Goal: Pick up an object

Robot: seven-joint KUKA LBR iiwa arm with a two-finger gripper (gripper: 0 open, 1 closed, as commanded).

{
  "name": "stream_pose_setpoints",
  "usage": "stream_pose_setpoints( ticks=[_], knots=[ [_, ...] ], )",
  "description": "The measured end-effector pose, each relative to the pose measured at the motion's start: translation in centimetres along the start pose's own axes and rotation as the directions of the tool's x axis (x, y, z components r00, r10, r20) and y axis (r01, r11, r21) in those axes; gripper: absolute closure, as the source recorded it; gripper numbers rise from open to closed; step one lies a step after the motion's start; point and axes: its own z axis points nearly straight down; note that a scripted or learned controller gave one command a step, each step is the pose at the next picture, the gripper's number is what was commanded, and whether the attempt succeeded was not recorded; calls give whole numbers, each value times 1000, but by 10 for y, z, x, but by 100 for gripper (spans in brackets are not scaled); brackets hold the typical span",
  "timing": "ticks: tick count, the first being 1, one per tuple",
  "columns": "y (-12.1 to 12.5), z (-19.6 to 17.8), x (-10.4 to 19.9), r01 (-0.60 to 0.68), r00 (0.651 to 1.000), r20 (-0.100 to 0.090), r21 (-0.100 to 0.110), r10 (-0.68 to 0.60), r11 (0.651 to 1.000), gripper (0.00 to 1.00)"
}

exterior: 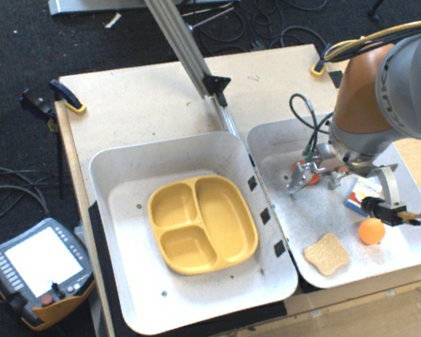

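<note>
Over the right bin (418,248), the gripper (302,177) hung low with nothing visibly between its fingers; how far they were spread could not be told.

Near it lay the bread slice (326,254) and orange ball (372,232), with a small packet (358,198) under the wrist; the yellow tray (202,223) sat in the left bin (116,180). A closing grasp there would likely catch bare floor, since every object lay nearer.
</note>
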Motion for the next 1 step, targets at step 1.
stream_pose_setpoints(
  ticks=[1],
  knots=[
    [1,-12,0,0,1000,0,-2,0,1000,100]
  ],
)
